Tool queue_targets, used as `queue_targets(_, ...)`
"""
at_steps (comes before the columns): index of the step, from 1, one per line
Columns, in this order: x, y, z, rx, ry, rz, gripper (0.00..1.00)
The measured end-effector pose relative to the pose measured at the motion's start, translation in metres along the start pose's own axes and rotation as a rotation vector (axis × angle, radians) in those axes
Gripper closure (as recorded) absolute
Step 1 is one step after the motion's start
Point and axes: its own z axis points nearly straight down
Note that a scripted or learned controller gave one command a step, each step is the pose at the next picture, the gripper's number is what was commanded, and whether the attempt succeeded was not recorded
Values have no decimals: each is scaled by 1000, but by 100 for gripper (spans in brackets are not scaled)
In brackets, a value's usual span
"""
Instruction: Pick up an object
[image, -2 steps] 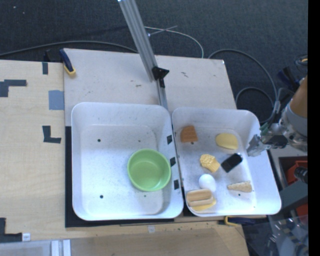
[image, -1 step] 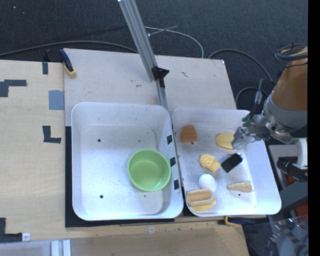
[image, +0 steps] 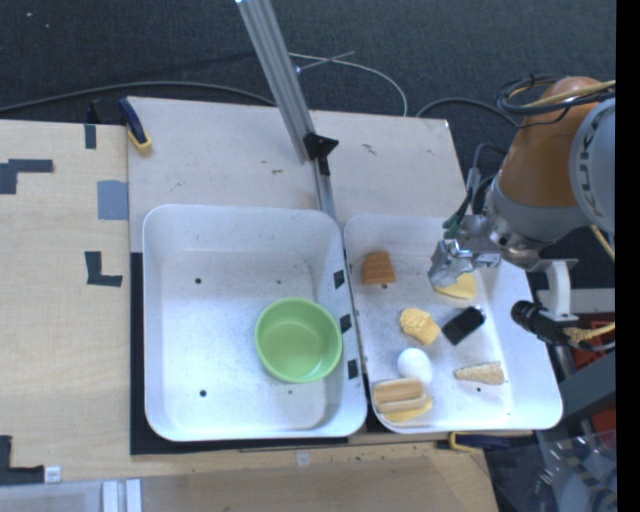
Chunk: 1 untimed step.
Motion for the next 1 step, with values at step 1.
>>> queue_targets(1, 56, 27, -5, -2, 1, -2, 100)
